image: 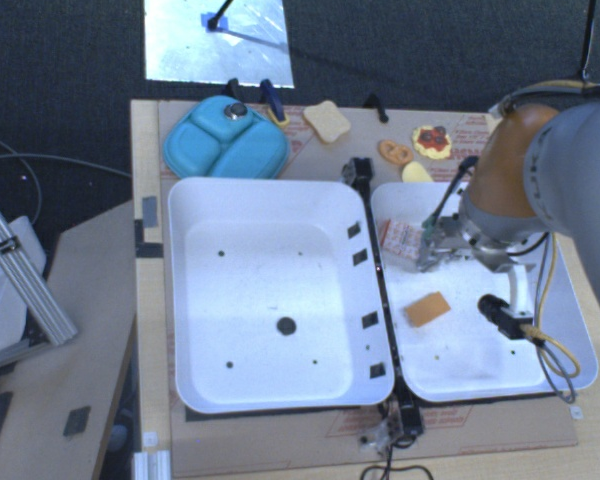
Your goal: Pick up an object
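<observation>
Currently the jaws (432, 251) sit low in the right bin (570, 353), their opening hidden, directly above a red-and-white packet (398, 238); orange block (427, 309) just below. Likely risk: closing on the thin flat packet and slipping off.

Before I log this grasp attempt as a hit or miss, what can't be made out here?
- The claw: whether it is open or shut, blurred and partly covered by the arm's wrist.
- The red and white packet in the right bin: its print is too small to read, and the claw hides its right edge.
- The small toys behind the bins: too small to identify.
</observation>
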Available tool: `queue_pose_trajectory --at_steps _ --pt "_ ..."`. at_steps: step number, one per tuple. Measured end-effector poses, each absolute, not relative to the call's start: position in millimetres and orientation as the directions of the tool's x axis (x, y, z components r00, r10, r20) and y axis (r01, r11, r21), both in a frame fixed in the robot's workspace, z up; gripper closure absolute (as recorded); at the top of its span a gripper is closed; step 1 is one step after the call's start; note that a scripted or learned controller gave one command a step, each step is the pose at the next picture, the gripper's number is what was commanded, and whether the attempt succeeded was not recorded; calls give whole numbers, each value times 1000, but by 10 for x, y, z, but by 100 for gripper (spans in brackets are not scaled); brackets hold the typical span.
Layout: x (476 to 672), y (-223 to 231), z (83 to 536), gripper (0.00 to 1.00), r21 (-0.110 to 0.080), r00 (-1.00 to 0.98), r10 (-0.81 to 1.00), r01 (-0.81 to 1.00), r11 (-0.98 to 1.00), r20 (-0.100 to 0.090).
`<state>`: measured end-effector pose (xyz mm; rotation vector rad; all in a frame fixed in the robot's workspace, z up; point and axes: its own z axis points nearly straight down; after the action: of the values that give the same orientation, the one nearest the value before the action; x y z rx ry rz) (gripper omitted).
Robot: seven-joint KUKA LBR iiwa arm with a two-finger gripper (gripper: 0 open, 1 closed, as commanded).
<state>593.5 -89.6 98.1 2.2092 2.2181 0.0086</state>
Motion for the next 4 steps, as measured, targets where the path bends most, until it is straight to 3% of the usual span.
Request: queue_pose_trajectory --at_steps 1,2,3,4 --pt "5065 -292 2052 100 3 -8 1000 1000 8 2" --pt "5453 226 2080 100 5 -10 1000 1000 10 2" --pt "5025 -120 1952 100 -1 1 1000 1000 -1 0" --pt "4883 212 3046 100 14 -9 1000 1000 9 3"
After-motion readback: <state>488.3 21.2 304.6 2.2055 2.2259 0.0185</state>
